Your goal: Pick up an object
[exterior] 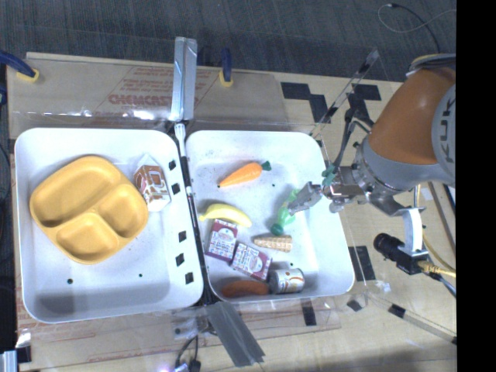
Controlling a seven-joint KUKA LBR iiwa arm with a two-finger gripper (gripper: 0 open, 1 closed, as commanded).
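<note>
My gripper hangs over the right side of the right bin, reaching in from the right. Just below and left of it lies a small green object, whose upper end reaches the gripper's tip. I cannot make out whether it is gripped. The same bin holds an orange carrot, a yellow banana, two maroon packets, a pale waffle cone, a small can and a brown sausage.
The left bin holds a yellow divided plate and a small brown-and-white carton by its right wall. A metal bar stands behind the divider between the two bins.
</note>
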